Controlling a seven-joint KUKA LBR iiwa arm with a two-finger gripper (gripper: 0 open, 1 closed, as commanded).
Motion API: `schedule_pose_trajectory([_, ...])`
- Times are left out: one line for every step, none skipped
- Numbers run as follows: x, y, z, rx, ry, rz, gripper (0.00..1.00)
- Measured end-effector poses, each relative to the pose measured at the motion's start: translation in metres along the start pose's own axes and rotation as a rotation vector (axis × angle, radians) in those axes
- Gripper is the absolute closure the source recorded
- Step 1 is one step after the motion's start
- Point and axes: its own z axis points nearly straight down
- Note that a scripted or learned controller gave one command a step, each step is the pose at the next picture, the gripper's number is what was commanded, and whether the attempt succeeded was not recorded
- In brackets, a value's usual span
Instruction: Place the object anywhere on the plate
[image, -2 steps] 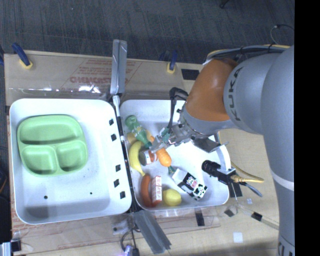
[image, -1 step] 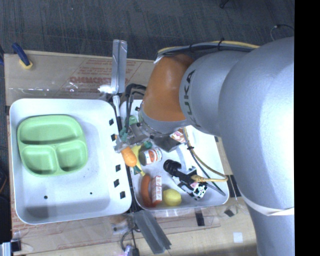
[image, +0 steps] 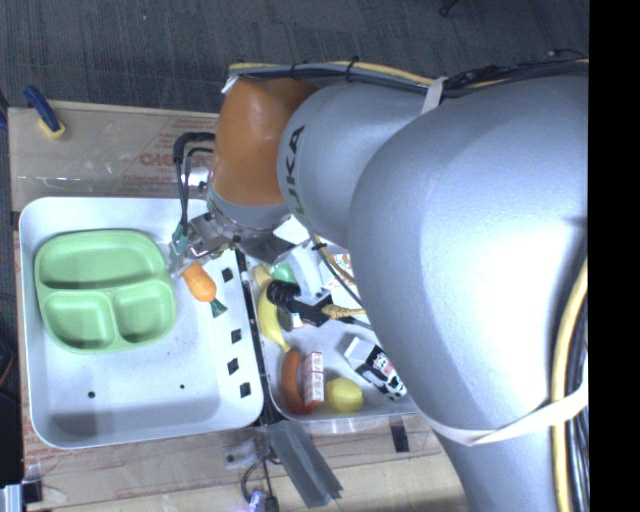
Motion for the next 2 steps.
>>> schedule_pose_trajectory([0.0, 0.0, 0.0, 0.0, 0.0, 0.0, 0.0])
schedule_pose_trajectory([-0.017, 0.035, -0.08, -0.004, -0.002, -0.33, 0.0])
